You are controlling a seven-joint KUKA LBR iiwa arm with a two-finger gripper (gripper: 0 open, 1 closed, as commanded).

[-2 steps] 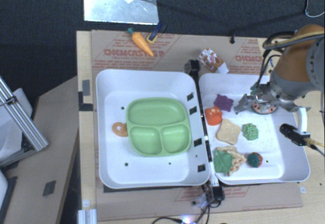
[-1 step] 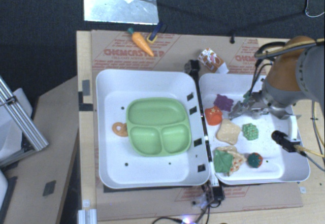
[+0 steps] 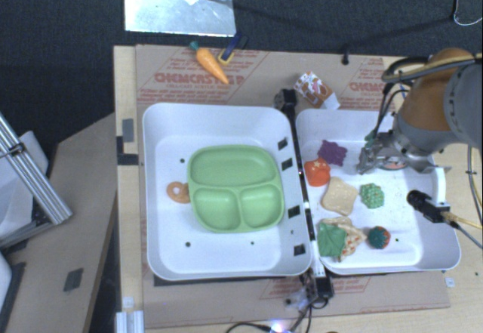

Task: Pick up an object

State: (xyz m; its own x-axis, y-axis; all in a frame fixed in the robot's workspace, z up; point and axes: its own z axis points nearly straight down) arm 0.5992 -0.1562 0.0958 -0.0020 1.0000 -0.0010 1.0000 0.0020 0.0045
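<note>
My gripper (image 3: 367, 161) hangs low over the back half of the right bin (image 3: 430, 248), and the arm comes in from the right. Just left of it lies a purple piece (image 3: 332, 152). A green knobbly piece (image 3: 370, 195) sits just below the gripper in the picture. Further left, an orange-red tomato (image 3: 317, 171) rests by the bin's left wall, with a tan bread slice (image 3: 339, 196) in front of it. Near the front lie a green and tan leafy item (image 3: 335, 239) and a red and green ball (image 3: 379, 236). I see nothing held in the gripper.
The left bin (image 3: 162, 248) holds a green divided plate (image 3: 234, 188) and a small orange ring (image 3: 178, 192). Behind the bins on the cardboard lie a carrot (image 3: 211, 65), a blue and yellow piece (image 3: 231, 47) and a wrapped snack (image 3: 313, 88).
</note>
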